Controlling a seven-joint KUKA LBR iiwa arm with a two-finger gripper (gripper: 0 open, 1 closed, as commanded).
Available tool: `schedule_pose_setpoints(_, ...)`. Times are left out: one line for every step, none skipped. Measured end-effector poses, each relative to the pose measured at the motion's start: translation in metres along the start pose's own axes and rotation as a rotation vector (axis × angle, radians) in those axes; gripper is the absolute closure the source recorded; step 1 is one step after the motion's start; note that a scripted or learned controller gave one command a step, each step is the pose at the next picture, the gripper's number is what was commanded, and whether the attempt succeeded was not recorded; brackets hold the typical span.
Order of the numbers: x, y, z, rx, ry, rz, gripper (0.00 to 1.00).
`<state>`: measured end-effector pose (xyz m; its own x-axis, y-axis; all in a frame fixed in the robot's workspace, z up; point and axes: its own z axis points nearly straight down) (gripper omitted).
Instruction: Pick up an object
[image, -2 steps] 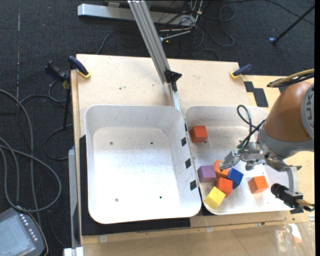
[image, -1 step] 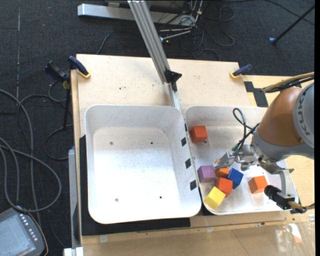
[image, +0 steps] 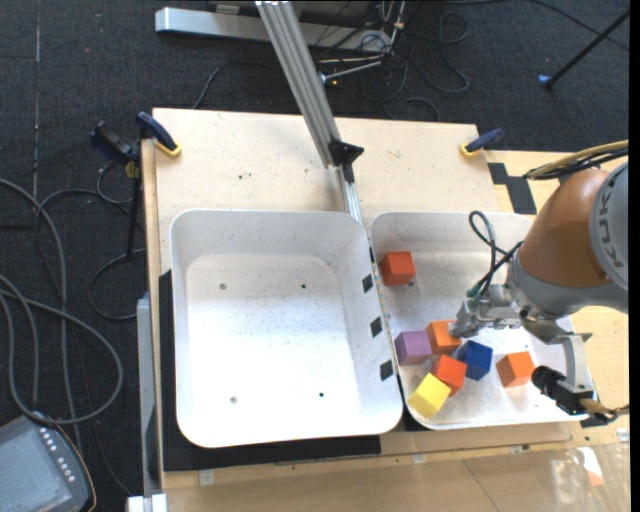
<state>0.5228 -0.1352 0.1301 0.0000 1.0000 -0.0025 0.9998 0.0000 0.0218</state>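
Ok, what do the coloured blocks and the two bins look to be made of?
The yellow block, purple block and blue block look like foam or painted wood: matte, flat colour, no glare; the view leaves it open. The right bin and left bin look like moulded white plastic: thin rounded rims, smooth speckled floors.

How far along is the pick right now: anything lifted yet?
Done: the gripper is down in the right white bin, among the cluster of blocks. In hand: nothing visibly; the small orange cube beside it sits on the bin floor, as does the blue cube. Left: closing on a block and lifting it.
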Motion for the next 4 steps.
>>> schedule_pose_setpoints(0.007,-0.001,-0.060,0.015,0.001,-0.004,1.00)
schedule_pose_setpoints(0.007,0.002,-0.109,0.015,0.001,-0.004,1.00)
schedule_pose_setpoints(0.006,0.005,-0.162,0.015,0.001,-0.004,1.00)
schedule_pose_setpoints(0.062,0.032,-0.147,0.020,0.003,-0.009,1.00)
